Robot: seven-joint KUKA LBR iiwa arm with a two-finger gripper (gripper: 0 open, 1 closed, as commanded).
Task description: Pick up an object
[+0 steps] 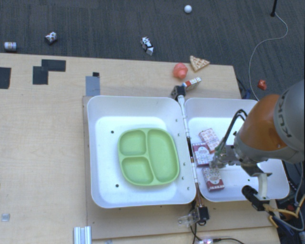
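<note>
Bench front edge: small black-and-metal clip fitting (198, 215) at the seam between the bins, cables trailing below.
Right bin: shallow white plastic bin (281, 187), right half largely covered by the arm.
Nearest packet: small red-and-white printed carton (214, 178), lying flat near the bin's front wall, just below the gripper.
Gripper: two-finger gripper (218, 159) low over the right bin's left part, between the nearest and middle packets; jaw opening cannot be told, and nothing seen clamped.
Arm: grey KUKA arm with orange band (259, 126), entering from the right above the bin.
Middle packet: red-and-white carton (200, 153), flat, against the bin's left wall, just beside the gripper.
Far packet: red-and-white carton (208, 137), tilted, touching the middle packet's upper corner.
Left bin: shallow white plastic bin (102, 143) holding a light green three-compartment plastic tray (148, 157), centred, flat.
Bench rear edge: red round ball (180, 70), tan wedge-shaped toy pizza slice (198, 63), red-and-white tube (192, 83), all outside the bins.
Floor beyond: small white ball (188, 8) on dark carpet.
</note>
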